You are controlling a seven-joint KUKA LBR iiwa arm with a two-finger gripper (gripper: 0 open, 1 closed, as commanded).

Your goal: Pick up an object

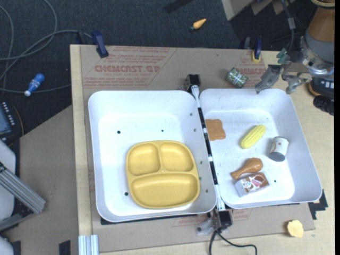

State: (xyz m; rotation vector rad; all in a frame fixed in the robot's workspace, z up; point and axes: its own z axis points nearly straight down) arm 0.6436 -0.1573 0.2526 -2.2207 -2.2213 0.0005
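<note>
Faintly, "CHEMCAST GP" on bench board (127,68) (red print) behind the bins.

High fixed overhead view, slanting down on both white bins (101,142).

Bins (106,110): I read smooth white plastic, slight sheen.
Divided tray (162,174): yellow plastic, matt.
Surface (79,142): tan cardboard-like sheet, printed red, matt.
Corn cob (253,136): yellow, bumpy plastic look.
Small can (277,148): grey metal look, dull shine.
Gripper (280,78): I see bare grey metal.
</note>
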